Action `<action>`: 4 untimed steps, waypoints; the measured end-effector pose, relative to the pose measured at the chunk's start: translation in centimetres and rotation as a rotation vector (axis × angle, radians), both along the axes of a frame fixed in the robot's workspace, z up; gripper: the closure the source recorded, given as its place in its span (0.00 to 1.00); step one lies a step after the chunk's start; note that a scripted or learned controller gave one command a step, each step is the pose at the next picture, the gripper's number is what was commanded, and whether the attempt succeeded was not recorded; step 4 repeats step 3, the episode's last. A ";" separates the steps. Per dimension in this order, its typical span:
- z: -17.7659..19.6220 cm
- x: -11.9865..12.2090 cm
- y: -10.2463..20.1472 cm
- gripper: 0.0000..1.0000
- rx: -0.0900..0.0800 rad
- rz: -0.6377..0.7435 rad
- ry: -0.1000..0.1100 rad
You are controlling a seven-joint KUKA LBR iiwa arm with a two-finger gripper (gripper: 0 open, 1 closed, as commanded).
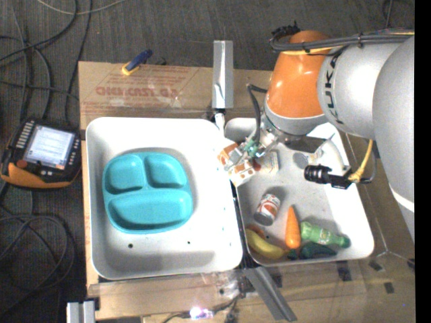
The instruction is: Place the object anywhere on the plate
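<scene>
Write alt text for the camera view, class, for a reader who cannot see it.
A grey and orange robot arm reaches in from the right, its hand over the edge where two white bins meet. The left bin holds a blue divided plate; the right bin holds a small can, a carrot, a banana and a green bottle.

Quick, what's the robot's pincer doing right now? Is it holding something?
Pincer: over the seam between the two bins, by a small white-and-orange object; whether it is holding it cannot be told.
</scene>
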State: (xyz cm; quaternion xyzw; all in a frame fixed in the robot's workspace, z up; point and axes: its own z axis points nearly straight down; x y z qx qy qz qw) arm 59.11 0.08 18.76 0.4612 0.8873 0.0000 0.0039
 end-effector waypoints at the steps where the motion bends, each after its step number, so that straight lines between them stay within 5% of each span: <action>1: -0.7 0.7 5.6 1.00 0.002 0.014 0.014; 2: -1.5 -1.8 11.8 1.00 0.001 0.071 0.016; 3: -1.5 -1.8 11.8 0.00 0.001 0.071 0.015; 4: -1.5 -1.8 11.8 0.00 0.001 0.071 0.015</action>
